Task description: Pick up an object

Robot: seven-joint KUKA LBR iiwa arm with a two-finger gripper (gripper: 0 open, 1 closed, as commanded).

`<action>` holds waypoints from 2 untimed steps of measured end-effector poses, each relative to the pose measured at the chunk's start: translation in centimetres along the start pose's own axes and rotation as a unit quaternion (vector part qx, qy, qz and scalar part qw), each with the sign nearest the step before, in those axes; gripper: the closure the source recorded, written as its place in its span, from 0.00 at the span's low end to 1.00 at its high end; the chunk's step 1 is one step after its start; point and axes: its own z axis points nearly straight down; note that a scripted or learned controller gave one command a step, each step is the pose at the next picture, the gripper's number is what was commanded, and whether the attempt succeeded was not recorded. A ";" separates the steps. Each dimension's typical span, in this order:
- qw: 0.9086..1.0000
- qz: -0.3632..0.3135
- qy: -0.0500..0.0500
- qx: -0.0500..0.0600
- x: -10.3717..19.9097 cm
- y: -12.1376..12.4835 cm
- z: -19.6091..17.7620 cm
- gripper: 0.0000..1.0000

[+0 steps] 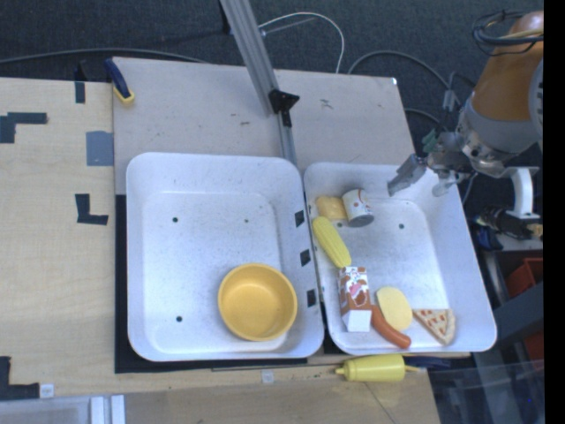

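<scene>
The right bin (459,263) holds several toy foods: a small red-and-white can (357,206) lying beside a pale yellow lump (330,207), a corn cob (332,241), a red-and-white carton (355,297), a yellow oval piece (394,307), a sausage (389,328) and a pizza slice (435,324). My gripper (411,176) hangs over the bin's far right rim, up and right of the can, with nothing visibly between its fingers. A yellow bowl (257,301) sits in the left bin (159,201).
A yellow mustard bottle (372,369) lies on the bench just in front of the right bin. A grey metal pole (256,51) slants up from between the bins at the back. Cables run behind the right bin.
</scene>
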 end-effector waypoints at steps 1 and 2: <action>1.000 0.000 0.000 0.000 0.0 0.0 0.0 0.00; 1.000 0.000 -0.001 0.002 0.2 0.4 4.5 0.00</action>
